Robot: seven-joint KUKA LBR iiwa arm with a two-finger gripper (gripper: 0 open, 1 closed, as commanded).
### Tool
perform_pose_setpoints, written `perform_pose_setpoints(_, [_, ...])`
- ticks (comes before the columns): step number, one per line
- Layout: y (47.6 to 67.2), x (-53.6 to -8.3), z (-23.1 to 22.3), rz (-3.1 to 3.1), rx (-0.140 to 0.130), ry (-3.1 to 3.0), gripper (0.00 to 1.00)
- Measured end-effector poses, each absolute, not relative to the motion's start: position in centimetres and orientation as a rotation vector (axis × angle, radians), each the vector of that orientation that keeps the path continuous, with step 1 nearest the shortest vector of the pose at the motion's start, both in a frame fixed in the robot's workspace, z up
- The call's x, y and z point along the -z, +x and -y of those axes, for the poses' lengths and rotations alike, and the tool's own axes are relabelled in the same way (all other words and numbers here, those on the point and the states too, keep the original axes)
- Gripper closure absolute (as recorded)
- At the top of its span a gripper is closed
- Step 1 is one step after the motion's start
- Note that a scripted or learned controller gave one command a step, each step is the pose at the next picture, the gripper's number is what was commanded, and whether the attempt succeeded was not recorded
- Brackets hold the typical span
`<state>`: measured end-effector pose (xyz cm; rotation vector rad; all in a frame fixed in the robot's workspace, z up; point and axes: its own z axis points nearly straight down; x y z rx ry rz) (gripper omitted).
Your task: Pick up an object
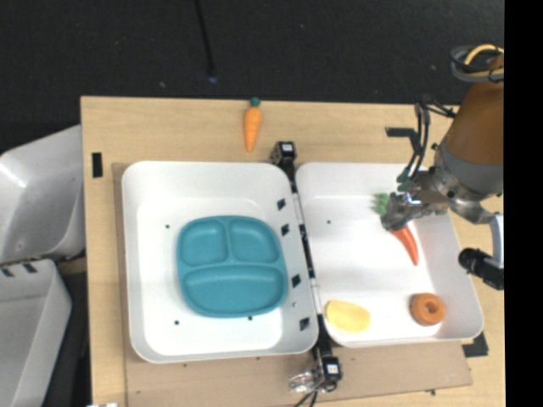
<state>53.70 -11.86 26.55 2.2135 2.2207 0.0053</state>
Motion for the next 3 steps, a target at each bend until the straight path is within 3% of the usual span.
perform_pose_setpoints(2, [56.0,-25.1,2.3,-2.229,0.0,2.215,1.0])
perform_pose_setpoints(3, [56.2,-24.0,-3.5,-2.23,0.002,2.215,1.0])
